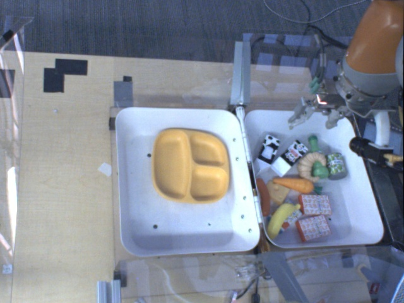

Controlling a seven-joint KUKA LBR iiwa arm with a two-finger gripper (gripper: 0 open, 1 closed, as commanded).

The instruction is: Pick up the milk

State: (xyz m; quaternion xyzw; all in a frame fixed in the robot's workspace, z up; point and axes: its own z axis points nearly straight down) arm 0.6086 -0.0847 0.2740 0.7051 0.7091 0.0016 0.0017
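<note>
Near the right bin's (372, 229) far edge, spread empty jaws hang above the milk (269, 149)

Glossy white plastic bins (136, 232), matt pale wooden bench (63, 169).

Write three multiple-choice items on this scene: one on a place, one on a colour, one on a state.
1. Where does the yellow divided tray lie?
A. left bin
B. right bin
C. bench

2. What pattern do the two milk cartons bear?
A. red checks
B. black and white patches
C. green stripes

3. Where is the gripper?
A. on the tray
B. above the right bin's far edge
C. over the carrot

Key: 1 A, it sits mid left bin; 2 B, cow-like patches; 3 B, it hangs beyond the cartons.
</note>
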